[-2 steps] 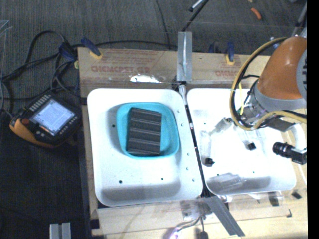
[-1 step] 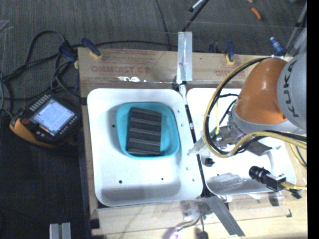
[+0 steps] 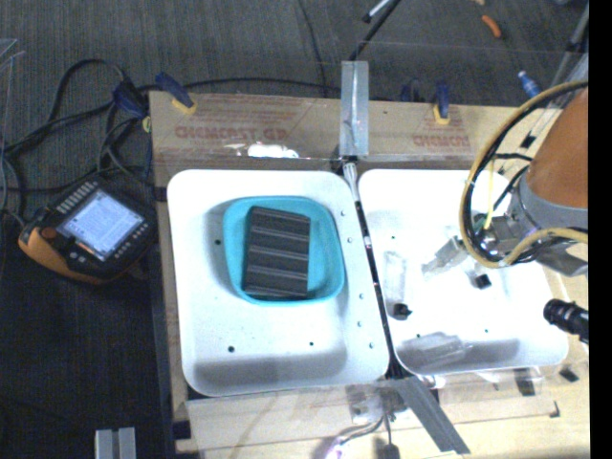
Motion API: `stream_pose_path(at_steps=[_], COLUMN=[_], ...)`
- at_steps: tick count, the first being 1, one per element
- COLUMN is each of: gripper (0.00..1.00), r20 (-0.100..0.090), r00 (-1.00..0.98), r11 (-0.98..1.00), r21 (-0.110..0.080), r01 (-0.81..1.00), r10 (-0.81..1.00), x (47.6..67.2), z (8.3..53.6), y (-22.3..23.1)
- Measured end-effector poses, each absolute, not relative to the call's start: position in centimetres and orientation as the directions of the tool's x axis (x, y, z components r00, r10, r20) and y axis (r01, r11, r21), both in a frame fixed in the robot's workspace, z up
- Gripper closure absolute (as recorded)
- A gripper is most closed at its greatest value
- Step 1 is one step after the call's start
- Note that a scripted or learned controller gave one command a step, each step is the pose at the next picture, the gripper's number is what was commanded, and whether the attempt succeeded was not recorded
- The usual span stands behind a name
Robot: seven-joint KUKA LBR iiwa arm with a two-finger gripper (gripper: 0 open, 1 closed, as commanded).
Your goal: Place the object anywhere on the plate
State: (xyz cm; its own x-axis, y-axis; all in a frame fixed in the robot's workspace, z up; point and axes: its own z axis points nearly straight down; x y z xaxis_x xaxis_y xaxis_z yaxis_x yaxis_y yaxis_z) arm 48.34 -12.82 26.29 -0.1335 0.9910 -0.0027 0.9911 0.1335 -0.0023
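A dark grey ribbed block point(image 3: 277, 251) lies on the light blue plate point(image 3: 328, 273) in the middle of the left bin point(image 3: 201, 352). It lies flat, well within the plate's rim. My gripper point(image 3: 461, 254) hangs over the right bin point(image 3: 421, 199), at its right side, under the grey arm with the orange band point(image 3: 574, 151). It is far from the plate and the block. Cables and the wrist hide much of it, and I see nothing held in it.
In the right bin a small black piece point(image 3: 402, 309) lies near the left wall, with a clear plastic scrap point(image 3: 394, 268) above it and another point(image 3: 438, 348) near the front wall. A metal divider post point(image 3: 355, 113) stands behind the bins. A teach pendant point(image 3: 91, 229) lies left of the bench.
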Motion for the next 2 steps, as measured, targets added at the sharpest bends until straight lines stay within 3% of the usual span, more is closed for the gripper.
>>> stream_pose_path(at_steps=[1, 2], gripper=[0.0, 0.0], r20=[-0.004, -0.001], r00=[-0.224, -0.094], r11=[0.224, 0.094], r21=[-0.001, -0.003], r01=[0.975, 0.996], r10=[0.975, 0.996], x=[52.0, 48.3], z=[30.2, 24.2], y=[-22.5, -16.3])
